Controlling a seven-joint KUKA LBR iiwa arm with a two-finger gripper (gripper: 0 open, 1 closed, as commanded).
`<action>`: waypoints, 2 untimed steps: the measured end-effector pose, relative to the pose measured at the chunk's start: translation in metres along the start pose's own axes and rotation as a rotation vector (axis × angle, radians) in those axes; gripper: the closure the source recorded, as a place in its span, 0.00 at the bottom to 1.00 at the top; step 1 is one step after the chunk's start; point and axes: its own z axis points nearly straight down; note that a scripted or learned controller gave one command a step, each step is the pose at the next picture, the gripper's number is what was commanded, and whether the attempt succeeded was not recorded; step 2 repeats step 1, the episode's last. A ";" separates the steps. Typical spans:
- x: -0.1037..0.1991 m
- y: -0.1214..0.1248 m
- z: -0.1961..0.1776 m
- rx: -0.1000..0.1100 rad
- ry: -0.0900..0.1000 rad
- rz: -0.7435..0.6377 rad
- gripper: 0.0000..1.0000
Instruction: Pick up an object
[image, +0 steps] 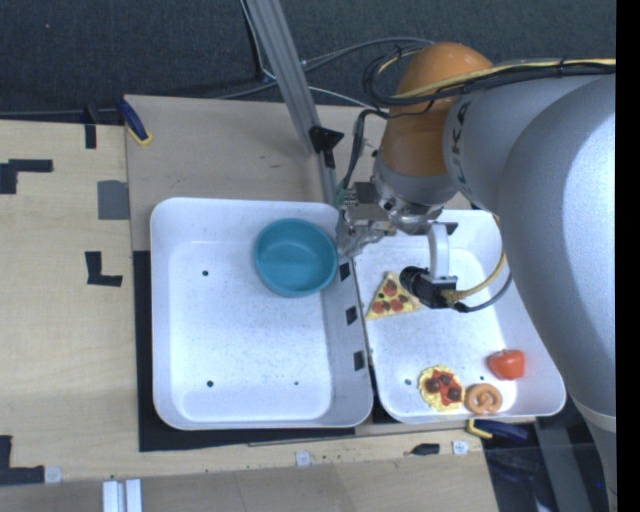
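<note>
A blue bowl (294, 257) stands upright in the far right corner of the left bin (200, 340). My gripper (350, 238) hangs over the divide between the two bins, right at the bowl's right rim. Whether it touches the rim is unclear. In the right bin (530, 400) lie a toy pizza slice (391, 297) just below the gripper, a small round pizza (440, 387), a brown ring-shaped pastry (484, 398) and a red toy piece (508, 364) near the front right.
The grey arm with its orange band (440, 70) covers the far part of the right bin. A metal pole (295, 90) slants down behind the bins. A black part with a yellow cable (425, 287) hangs beside the pizza slice.
</note>
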 end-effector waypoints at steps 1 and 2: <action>0.049 0.017 -0.015 -0.002 0.000 0.000 1.00; 0.049 0.017 -0.015 -0.002 0.000 0.000 1.00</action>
